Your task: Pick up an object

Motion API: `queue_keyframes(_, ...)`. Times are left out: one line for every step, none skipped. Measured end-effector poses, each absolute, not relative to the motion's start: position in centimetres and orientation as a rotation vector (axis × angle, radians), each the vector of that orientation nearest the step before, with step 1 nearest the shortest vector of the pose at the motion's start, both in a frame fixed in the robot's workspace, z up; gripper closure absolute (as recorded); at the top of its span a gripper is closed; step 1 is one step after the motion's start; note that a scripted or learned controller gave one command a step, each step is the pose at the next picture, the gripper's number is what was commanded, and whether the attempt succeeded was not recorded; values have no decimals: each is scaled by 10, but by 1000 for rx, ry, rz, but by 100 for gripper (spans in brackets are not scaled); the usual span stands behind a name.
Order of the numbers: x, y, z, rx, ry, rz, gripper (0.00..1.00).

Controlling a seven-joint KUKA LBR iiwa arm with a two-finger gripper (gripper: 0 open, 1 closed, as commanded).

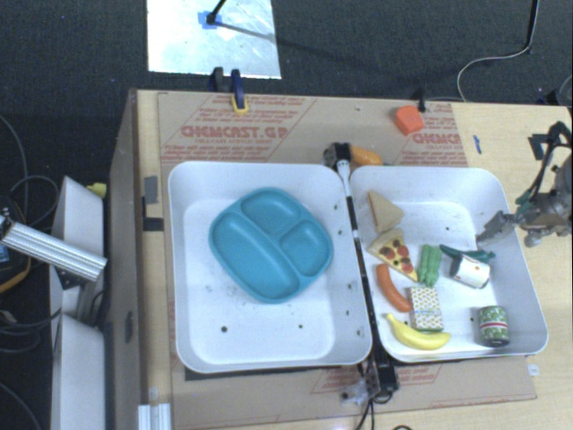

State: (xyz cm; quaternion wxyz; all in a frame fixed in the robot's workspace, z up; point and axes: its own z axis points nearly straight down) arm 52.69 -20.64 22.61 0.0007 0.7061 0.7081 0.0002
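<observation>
**Robot arm at the right edge of two white bins, one holding toy food**

Camera view, looking down at a slant. At the far right of the frame, the arm is mostly cut off by the frame edge; a tangle of grey metal and cables is visible there, and the parts are hard to tell apart. The gripper (498,227) reaches in over the right rim of the right bin (448,183), its tip a thin grey shape pointing down and left. Whether it is apart or together cannot be told at this size, and nothing is visibly held in it.

In the right bin, the toys lie well apart from that tip or just below it: a tan wedge (385,210) at upper left, a pizza slice (395,254) below it, a green piece (430,264), a red sausage (393,288), a patterned box (426,309), a yellow banana (418,334) at the bottom, a small can (491,324) at lower right, and a white cup with a dark green part (469,270), blurred, nearest the gripper.

The left bin (192,240) holds a blue divided plate (270,244). An orange block (408,119) sits on the bench above the bins.
</observation>
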Motion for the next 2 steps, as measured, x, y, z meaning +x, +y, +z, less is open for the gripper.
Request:
queue_keyframes(551,-158,85,2217,2223,3,0)
queue_keyframes(512,-128,84,2220,2224,1,0)
